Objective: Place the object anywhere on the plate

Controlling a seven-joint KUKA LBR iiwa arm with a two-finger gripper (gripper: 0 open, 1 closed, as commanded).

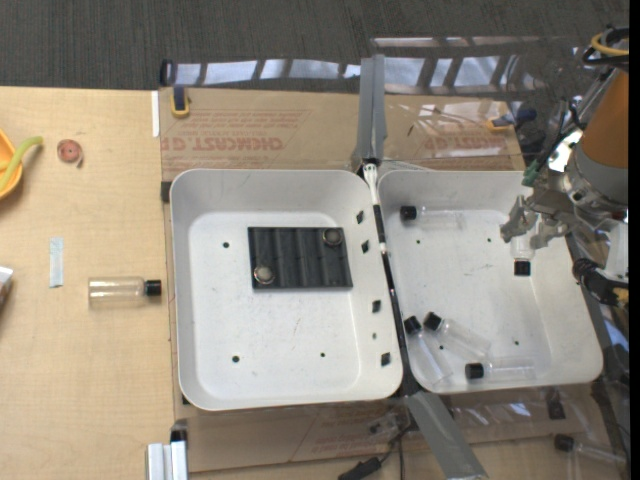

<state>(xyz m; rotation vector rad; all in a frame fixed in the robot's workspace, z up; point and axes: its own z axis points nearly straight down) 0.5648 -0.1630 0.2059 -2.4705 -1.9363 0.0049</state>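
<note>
**Desk:** What does the gripper (532,230) have?

**Photographer:** I cannot tell whether it is open or closed, or holding anything. It hangs over the right bin (560,368), near the far right wall. A small black cap (521,267) shows just below it.

**Desk:** And the objects?

**Photographer:** Clear vials with black caps lie on the right bin's floor. One (432,213) is near the far wall and others (458,336) are toward the near edge, all well apart from the plate (300,263).

**Desk:** The plate?

**Photographer:** It is dark and ribbed, and lies flat in the left bin (200,368) with two small round pieces (263,275) on it.

**Desk:** Surroundings?

**Photographer:** Cardboard (260,133) lies under the bins. The pale wooden bench (80,388) carries a loose vial (123,288). Grey carpet (250,13) lies beyond.
</note>
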